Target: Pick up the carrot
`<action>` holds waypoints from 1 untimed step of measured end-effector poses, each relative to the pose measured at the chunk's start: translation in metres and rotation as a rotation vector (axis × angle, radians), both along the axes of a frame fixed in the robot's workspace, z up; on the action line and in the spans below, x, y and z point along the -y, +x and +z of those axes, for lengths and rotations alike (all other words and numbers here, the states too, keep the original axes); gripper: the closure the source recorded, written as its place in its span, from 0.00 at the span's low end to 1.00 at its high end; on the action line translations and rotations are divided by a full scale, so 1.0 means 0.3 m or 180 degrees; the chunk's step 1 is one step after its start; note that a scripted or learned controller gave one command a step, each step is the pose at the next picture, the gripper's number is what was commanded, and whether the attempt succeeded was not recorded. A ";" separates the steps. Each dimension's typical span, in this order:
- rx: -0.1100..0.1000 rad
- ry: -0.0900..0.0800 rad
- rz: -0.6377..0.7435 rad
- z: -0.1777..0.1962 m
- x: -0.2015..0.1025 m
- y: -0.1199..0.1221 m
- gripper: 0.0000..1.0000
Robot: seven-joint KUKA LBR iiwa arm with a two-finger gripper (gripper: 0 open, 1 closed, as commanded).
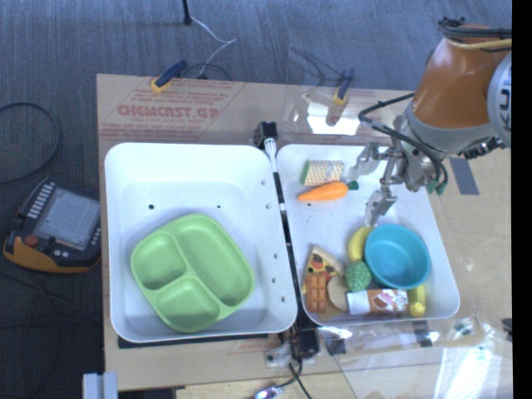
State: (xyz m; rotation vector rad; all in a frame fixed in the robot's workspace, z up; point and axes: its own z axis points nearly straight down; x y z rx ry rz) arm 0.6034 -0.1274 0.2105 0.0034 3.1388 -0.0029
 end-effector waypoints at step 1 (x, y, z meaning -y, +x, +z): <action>-0.0013 0.0010 -0.0375 -0.196 -0.044 0.115 0.00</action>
